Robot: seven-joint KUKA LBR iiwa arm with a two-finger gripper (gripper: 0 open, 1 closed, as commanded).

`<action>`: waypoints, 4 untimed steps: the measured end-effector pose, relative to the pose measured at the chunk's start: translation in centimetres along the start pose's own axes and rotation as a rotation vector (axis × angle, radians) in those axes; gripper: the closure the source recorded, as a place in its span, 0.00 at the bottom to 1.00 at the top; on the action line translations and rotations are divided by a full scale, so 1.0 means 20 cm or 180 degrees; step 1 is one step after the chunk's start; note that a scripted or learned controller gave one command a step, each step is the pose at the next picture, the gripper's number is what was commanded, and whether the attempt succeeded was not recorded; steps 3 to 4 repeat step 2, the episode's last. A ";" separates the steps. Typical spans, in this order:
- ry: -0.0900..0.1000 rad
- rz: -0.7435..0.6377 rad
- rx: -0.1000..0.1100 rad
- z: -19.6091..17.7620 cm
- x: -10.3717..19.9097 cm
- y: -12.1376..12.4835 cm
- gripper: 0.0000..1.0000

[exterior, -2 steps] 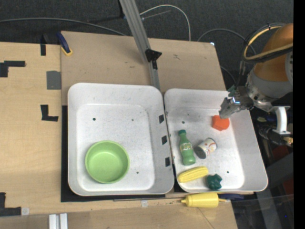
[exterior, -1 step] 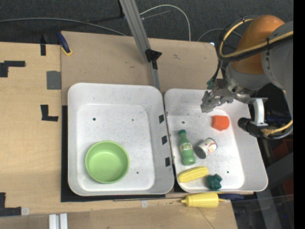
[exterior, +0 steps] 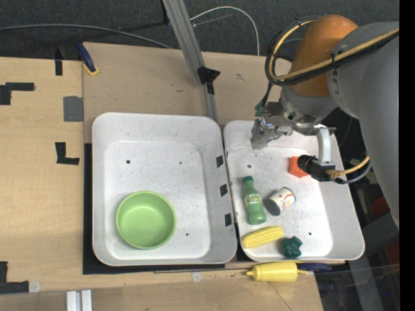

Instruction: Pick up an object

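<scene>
My gripper (exterior: 260, 137) hangs over the far left corner of the right bin (exterior: 337, 232), with nothing visibly held. Below it in that bin lie a green bottle (exterior: 253, 201), a small white can on its side (exterior: 280, 200), a yellow corn cob (exterior: 262, 236) and a dark green piece (exterior: 290, 246). An orange object (exterior: 297, 166) sits to the gripper's right, partly behind the arm's cable fitting. The bottle lies about a hand's width nearer the camera than the gripper.
The left bin (exterior: 162, 135) holds a green bowl (exterior: 146, 219) at its near left. A yellow squeeze bottle (exterior: 275, 272) lies on the bench just outside the right bin's near rim. A grey pole (exterior: 188, 37) slants down to the bins' far junction.
</scene>
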State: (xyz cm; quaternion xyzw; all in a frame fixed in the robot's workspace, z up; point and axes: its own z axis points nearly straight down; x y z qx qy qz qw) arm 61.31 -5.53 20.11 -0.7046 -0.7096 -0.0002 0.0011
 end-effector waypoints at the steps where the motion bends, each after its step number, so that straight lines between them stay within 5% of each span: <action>1: 0.0000 -0.0002 -0.0009 -0.07 0.26 0.13 1.00; 2: 0.0000 -0.0001 -0.0008 -0.15 0.53 0.21 1.00; 4: 0.0000 -0.0001 -0.0008 -0.15 0.53 0.21 1.00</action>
